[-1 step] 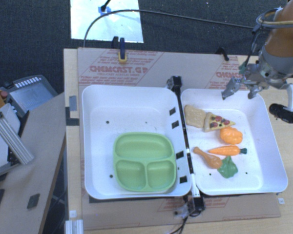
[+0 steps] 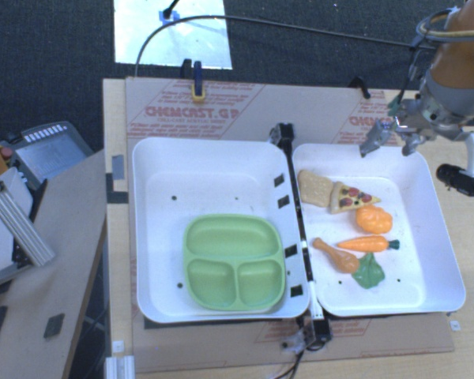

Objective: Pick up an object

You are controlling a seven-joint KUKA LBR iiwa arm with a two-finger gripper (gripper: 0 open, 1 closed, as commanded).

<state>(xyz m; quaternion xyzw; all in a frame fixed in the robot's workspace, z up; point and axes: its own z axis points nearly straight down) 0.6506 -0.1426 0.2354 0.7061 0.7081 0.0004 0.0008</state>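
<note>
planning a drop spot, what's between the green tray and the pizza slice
In the camera view, the black-clipped seam where the two bins meet and the bread slice lie between the green tray and pizza slice.

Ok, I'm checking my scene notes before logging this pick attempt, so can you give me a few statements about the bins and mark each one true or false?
1. The green tray lies in the left bin. True.
2. The pizza slice sits in the left bin. False: it is in the right bin.
3. The gripper is above the right bin's far edge, holding nothing. True.
4. The carrot lies on the green tray. False: it lies on the right bin's floor, near the drumstick.
5. The tray has three compartments. True.
</note>
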